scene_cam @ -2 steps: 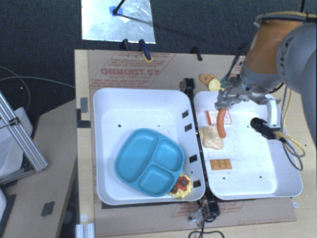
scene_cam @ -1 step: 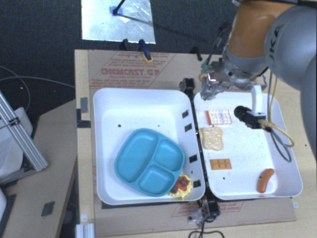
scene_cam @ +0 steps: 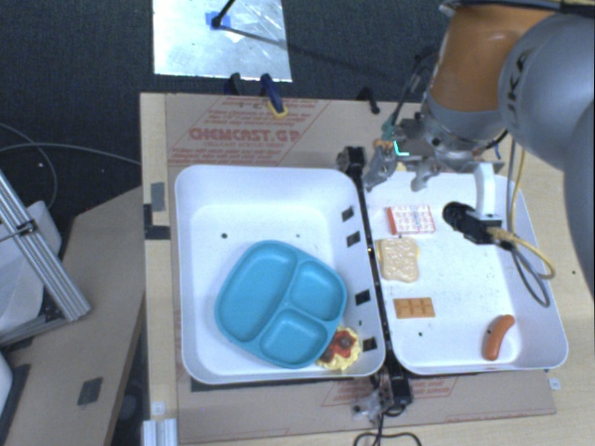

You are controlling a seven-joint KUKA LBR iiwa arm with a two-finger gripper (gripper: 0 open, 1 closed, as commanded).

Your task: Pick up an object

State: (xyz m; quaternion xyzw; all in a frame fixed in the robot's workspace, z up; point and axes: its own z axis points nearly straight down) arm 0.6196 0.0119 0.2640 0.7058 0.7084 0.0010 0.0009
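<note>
A cardboard-topped desk [scene_cam: 251, 128] stands on dark carpet [scene_cam: 74, 63]. Lower right, an orange-red sausage [scene_cam: 497, 336] lies in the right bin [scene_cam: 539, 342]. Pincer [scene_cam: 400, 167] state: cannot tell.

This was a robotics lab: a grey-and-orange industrial arm [scene_cam: 521, 54] reached over two white bins [scene_cam: 270, 189] on a cardboard-covered tabletop [scene_cam: 242, 128], with loose cables [scene_cam: 530, 258] and aluminium framing [scene_cam: 37, 258] nearby.

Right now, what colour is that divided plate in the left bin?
Light blue. The divided plate shows best in the camera view, lying in the left bin.
</note>
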